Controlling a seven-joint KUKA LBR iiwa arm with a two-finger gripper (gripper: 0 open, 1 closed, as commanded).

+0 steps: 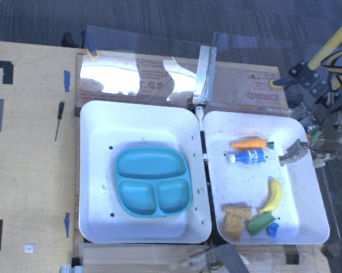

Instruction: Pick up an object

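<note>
Pale wooden bench (28,170) under two white bins (95,128) (dark carpet (168,10) beyond), pincer (295,152) state impossible to tell.

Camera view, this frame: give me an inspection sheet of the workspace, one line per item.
Surface: wooden bench bearing left white bin and right white bin.
Job's things: orange carrot, blue-labelled bottle, yellow banana, tan bread slice, green piece, small blue piece, all in right bin.
Clutter: teal three-compartment tray in left bin.
Grippers: gripper at right bin's right rim, holding nothing.
Cables: yellow and black top right.
Surroundings: black screwdriver on the bench, clear panels behind.
</note>
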